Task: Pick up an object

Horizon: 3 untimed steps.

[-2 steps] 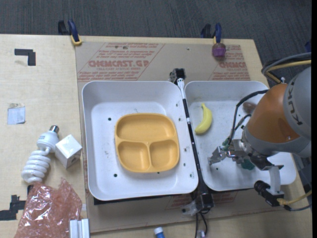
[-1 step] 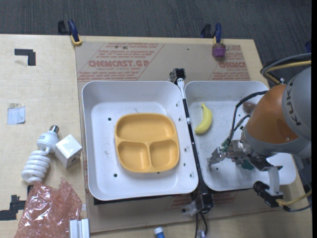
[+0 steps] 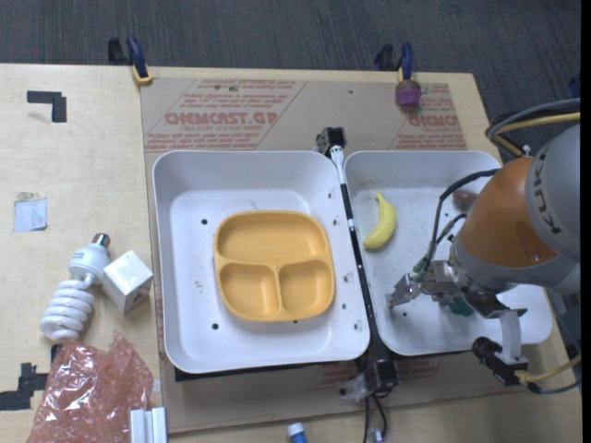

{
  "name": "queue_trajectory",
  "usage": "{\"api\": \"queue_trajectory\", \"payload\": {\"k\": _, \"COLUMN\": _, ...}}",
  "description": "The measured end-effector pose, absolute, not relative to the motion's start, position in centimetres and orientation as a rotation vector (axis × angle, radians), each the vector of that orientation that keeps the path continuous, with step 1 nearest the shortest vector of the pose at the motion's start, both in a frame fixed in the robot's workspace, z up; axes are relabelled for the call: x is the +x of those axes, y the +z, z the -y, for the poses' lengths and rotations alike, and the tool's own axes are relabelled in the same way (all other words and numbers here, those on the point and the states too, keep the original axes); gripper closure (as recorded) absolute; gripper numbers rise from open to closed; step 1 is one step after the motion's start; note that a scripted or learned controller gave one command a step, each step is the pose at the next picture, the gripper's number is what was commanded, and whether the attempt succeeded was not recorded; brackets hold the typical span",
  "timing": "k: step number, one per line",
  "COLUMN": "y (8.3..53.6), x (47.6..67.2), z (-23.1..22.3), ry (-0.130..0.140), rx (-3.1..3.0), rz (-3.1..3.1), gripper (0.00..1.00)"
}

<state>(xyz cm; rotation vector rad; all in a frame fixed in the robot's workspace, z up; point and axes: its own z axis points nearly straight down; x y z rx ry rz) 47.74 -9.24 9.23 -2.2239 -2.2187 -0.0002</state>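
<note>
The curved yellow banana (image 3: 379, 221) lies up-left of the gripper (image 3: 403, 295), lengthwise toward it; I cannot tell the jaws' state.

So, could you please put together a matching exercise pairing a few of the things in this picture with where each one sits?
Things:
1. yellow banana
2. yellow three-compartment plastic tray
3. white spiral light bulb
4. small purple object

Places:
A. on the bench left of both bins
B. in the right white bin
C. on the board behind the bins
D. in the left white bin

Pairs: 1-B, 2-D, 3-A, 4-C
</note>
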Motion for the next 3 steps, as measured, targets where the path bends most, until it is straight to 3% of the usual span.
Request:
{"api": "queue_trajectory", "payload": {"k": 1, "y": 9.2, "x": 48.1, "z": 9.3, "ry": 0.000, "rx": -2.223, "rz": 2.220, "gripper": 0.00}}
{"api": "queue_trajectory", "payload": {"k": 2, "y": 10.2, "x": 48.2, "z": 9.3, "ry": -0.003, "rx": -2.225, "rz": 2.220, "gripper": 1.00}}
{"api": "queue_trajectory", "payload": {"k": 3, "y": 19.2, "x": 52.3, "z": 5.9, "ry": 0.000, "rx": -2.220, "rz": 2.225, "gripper": 1.00}}
